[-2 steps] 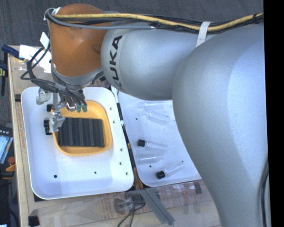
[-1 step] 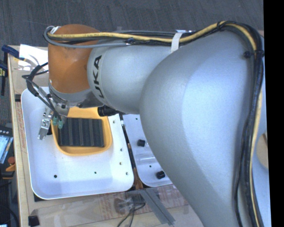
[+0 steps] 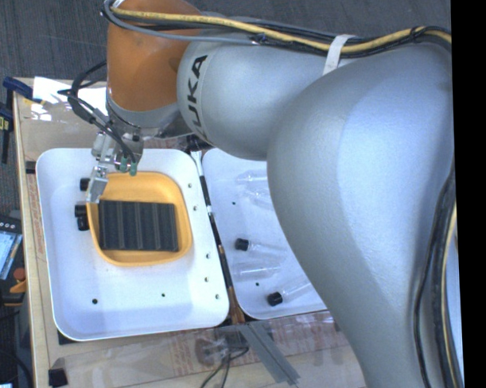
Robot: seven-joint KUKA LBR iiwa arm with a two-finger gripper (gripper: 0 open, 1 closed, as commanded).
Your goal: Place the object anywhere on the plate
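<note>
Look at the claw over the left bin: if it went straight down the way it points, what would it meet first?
Probably the yellow plate's upper left rim, beside the dark ridged object; the claw hangs above it, though depth is unclear.

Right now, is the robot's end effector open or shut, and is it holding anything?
End effector: cannot be told; it sits over the yellow plate's upper left corner.

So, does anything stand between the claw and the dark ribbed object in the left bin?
Nothing visible does. The claw is at the upper-left rim of the yellow plate, right beside the dark ribbed object, which already lies on that plate.
</note>
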